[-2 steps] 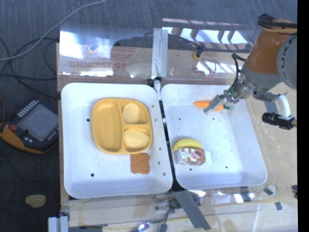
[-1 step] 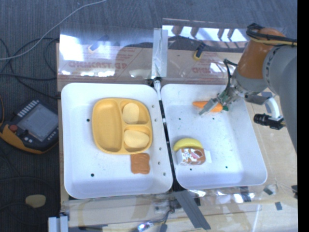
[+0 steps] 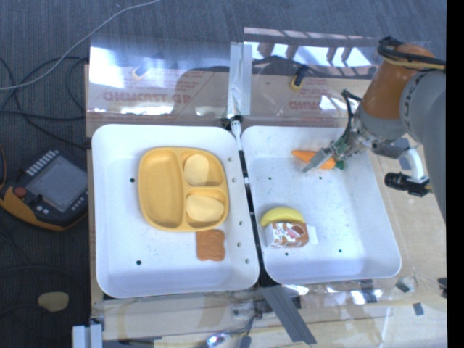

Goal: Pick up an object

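Observation:
An orange carrot [image 3: 302,154] with a green stub lies in the upper part of the right bin [image 3: 362,252]. My gripper [image 3: 314,166] reaches in from the right, low over the bin, and lies across the carrot's middle, hiding part of it. Lower in the same bin a yellow banana [image 3: 283,214] rests against a small red-and-white packet [image 3: 291,235]. In the left bin [image 3: 116,252], a yellow divided plate [image 3: 161,188] bears two pale round food pieces, and a brown biscuit-like piece [image 3: 211,246] lies just below it.
A ridge where the bins' rims meet [image 3: 246,194] runs down the middle. Clear plastic panels [image 3: 167,85] stand behind the bins. A handheld control pendant [image 3: 43,188] and cables lie on the floor to the left. The arm's orange band [image 3: 391,85] rises at the upper right.

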You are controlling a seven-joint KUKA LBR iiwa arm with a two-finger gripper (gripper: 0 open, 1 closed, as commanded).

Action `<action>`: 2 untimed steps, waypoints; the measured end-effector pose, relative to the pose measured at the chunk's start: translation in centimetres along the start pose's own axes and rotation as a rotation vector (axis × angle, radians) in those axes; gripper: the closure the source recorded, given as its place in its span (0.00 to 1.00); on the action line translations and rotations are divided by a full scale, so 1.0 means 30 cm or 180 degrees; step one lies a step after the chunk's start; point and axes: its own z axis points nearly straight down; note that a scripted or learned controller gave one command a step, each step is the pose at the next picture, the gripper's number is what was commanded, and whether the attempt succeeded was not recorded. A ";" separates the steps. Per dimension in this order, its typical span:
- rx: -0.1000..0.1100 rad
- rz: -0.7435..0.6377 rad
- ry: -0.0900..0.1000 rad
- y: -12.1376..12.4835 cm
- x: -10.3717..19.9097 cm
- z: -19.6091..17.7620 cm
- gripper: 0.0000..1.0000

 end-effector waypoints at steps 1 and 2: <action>0.0004 -0.0266 -0.0035 0.067 0.070 -0.272 0.00; 0.0046 -0.0451 -0.0025 0.062 0.083 0.012 0.00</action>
